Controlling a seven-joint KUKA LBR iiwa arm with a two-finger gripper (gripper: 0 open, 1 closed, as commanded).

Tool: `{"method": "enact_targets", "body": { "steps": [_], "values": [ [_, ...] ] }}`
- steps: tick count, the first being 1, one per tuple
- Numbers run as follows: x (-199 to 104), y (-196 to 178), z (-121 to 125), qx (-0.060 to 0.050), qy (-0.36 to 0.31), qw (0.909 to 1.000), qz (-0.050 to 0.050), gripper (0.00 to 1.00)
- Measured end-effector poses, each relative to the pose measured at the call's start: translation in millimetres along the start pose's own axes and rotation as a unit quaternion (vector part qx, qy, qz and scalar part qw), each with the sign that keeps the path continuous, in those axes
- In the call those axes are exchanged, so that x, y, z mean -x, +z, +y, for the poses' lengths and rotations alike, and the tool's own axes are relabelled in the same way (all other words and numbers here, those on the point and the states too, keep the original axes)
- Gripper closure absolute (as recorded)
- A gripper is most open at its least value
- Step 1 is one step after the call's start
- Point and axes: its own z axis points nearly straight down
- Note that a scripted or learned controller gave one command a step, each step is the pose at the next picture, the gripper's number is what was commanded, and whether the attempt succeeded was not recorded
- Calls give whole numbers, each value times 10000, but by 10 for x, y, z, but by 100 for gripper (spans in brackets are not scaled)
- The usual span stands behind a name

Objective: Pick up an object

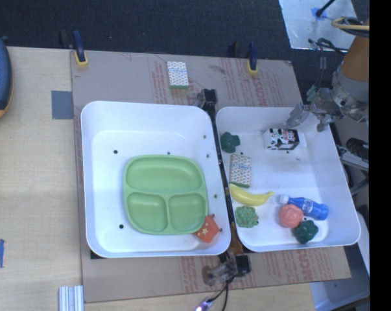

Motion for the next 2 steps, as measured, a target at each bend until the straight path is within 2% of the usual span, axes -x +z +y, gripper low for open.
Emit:
{"method": "enact_targets", "body": {
  "steps": [1, 2],
  "values": [
    [-599, -463, -457, -48, 8, 10000, 17, 0],
    [-232, 448, -50, 15, 17, 10000, -14, 0]
  ]
}}
